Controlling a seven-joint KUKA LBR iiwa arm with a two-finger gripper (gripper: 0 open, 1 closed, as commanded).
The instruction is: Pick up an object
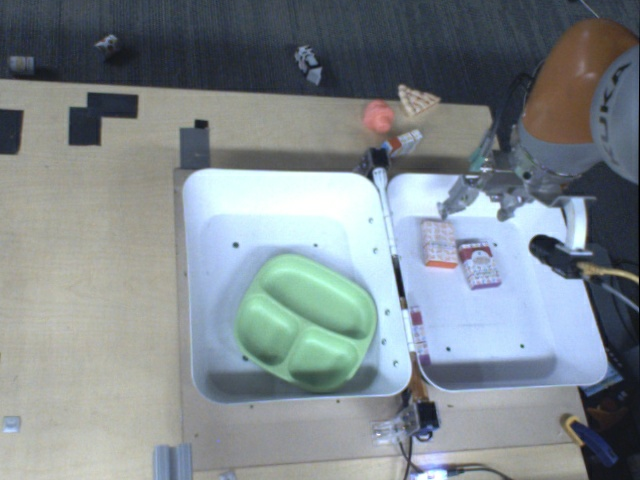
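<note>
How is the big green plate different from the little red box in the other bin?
The green plate is far bigger than the red box. The green plate is rounded, with three hollow sections; the red box is a flat rectangle. The green plate lies alone in the left bin; the red box lies beside an orange packet in the right bin.

The light wooden bench (90, 298) bears 2 shallow white bins side by side, the left bin (205, 268) and the right bin (520, 368), their inner rims touching. Behind them on the bench lie a pink ball (378, 117) and a wedge-shaped pizza slice toy (417, 100), near each other. Black patches (100, 116) mark the bench's far left part.
</note>
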